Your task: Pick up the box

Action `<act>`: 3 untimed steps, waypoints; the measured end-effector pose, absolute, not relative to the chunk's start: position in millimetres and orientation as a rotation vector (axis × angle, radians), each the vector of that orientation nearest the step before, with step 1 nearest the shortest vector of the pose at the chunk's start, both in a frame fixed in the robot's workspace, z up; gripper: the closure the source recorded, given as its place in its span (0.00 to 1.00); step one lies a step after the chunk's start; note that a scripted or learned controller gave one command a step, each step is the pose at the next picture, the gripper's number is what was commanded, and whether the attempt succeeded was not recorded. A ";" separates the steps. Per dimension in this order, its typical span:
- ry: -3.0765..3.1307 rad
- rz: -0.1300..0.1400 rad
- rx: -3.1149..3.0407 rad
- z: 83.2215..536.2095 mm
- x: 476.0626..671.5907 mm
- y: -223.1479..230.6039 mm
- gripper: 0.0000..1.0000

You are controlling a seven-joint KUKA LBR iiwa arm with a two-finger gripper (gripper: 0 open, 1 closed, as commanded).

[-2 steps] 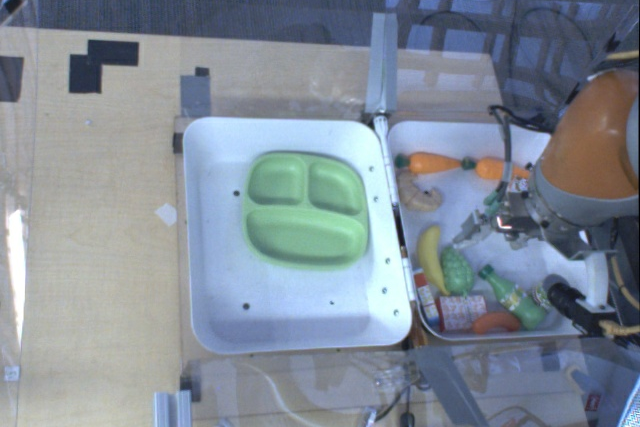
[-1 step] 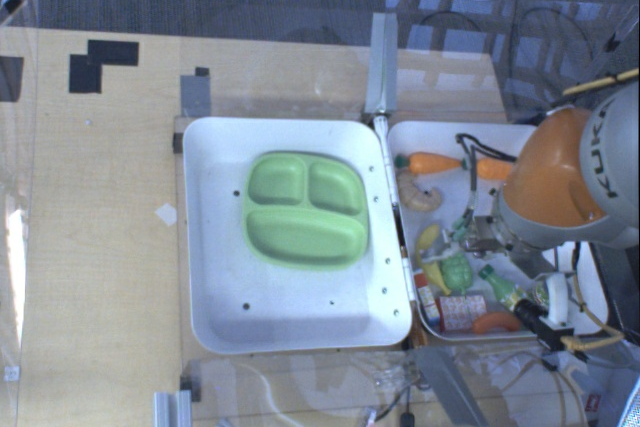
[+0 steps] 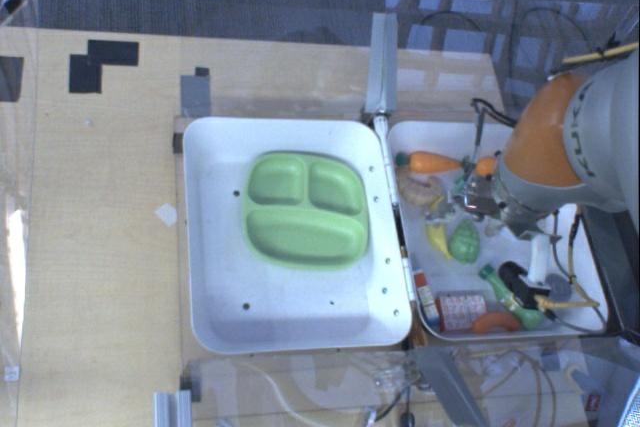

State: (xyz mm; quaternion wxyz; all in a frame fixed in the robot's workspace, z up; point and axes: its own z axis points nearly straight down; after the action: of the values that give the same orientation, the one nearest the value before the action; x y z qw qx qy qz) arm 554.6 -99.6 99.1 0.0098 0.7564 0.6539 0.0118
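1. The pincer (image 3: 470, 200) hangs low over the right bin (image 3: 600, 310); I cannot tell its state.
2. Left, the green plate (image 3: 305, 210) is no hazard.
3. The box (image 3: 460, 308) lies at the bin's near edge, crowded by a bottle (image 3: 424, 296) and other items; a grasp may catch a neighbour.

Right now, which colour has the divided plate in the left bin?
Light green plate, seen best in the camera view.

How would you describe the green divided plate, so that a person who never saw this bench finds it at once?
Look at the left white bin, the one away from the arm. Near its middle lies the green plate, flat and rounded, with two small compartments above one long one. Unlike the small toy foods crowded in the right bin, it lies alone and is far larger.
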 end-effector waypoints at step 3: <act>1.373 0.016 2.821 88.6 569.7 -162.0 0.00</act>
State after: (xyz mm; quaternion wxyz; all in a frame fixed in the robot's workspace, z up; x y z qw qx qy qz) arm 569.7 -162.0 88.6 0.0021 0.8991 0.4377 0.0052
